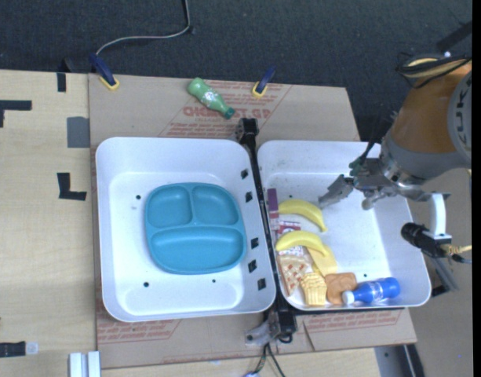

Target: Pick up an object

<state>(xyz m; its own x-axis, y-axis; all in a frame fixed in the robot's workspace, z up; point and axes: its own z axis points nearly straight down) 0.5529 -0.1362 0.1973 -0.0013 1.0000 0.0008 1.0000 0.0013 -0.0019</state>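
Note:
The right bin (397, 234) holds two yellow bananas, one (303, 213) above the other (307, 244). Below them lie a waffle-patterned piece (296, 272), a tan toast slice (340, 283) and a blue bottle with a white cap (375, 290). My gripper (352, 198) hangs over the upper middle of this bin, right of the upper banana and apart from it. Its two fingers are spread open, the left fingertip (333, 195) pointing toward the banana, with nothing between them.
A blue divided plate (196, 228) lies in the left bin (114, 210). A green bottle (210, 97) rests on the cardboard behind the bins. A small purple item (272, 201) sits by the divider. Yellow clamps (264, 82) hold the cardboard's far edge.

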